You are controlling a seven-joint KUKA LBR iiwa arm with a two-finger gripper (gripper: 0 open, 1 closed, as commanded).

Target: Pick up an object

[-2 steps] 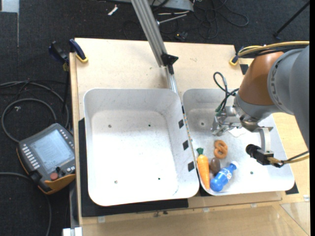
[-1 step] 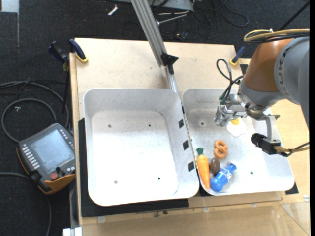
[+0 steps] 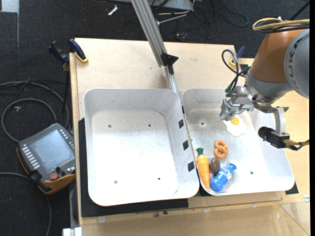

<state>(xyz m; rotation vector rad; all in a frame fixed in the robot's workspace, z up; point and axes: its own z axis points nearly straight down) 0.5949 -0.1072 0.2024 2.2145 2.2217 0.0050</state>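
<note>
Hand (image 3: 230, 113) low in right bin (image 3: 206, 98), right of frame centre, beside fried egg (image 3: 236, 126); finger spread: cannot tell. Risk: flat egg slips out; pretzel (image 3: 221, 148), carrot (image 3: 203, 167) lie lower

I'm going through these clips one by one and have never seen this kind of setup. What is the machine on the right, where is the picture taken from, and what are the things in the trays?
One fixed camera looks down at a slant on a bench with two shallow white bins. The grey and orange robot arm reaches in from the right; its gripper hangs low over the right bin, just above a toy fried egg. Whether it holds anything cannot be seen. Nearer the camera in that bin lie a pretzel, a carrot, a small brown object and a blue bottle. The device left of the bench is a handheld control pendant.
</note>
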